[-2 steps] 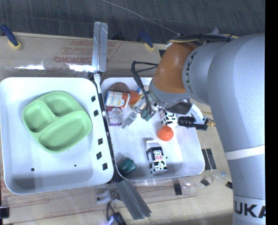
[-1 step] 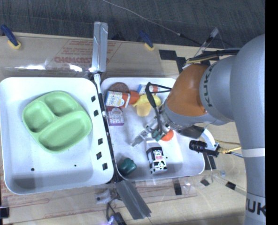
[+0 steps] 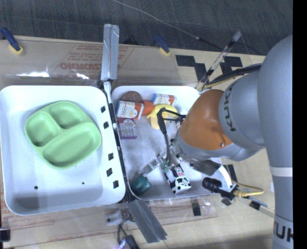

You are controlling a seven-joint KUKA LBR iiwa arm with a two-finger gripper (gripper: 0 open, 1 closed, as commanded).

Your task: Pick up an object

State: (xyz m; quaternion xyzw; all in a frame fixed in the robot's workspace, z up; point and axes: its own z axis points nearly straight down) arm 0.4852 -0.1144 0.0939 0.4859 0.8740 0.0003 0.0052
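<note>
The arm [image 3: 215,126] was in the reaching step, the jaws' state impossible to tell, low over the right bin [image 3: 195,93], where the next move called for closing on the black-and-white object [image 3: 180,184] at six o'clock.

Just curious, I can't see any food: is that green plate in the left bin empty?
Empty. The green plate lies flat in the left bin, and all three of its compartments show bare green.

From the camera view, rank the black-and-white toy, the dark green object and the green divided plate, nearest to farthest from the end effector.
1. Black-and-white toy: right bin, just below the end effector.
2. Dark green object: right bin's lower left corner.
3. Green divided plate: left bin, farthest.
</note>
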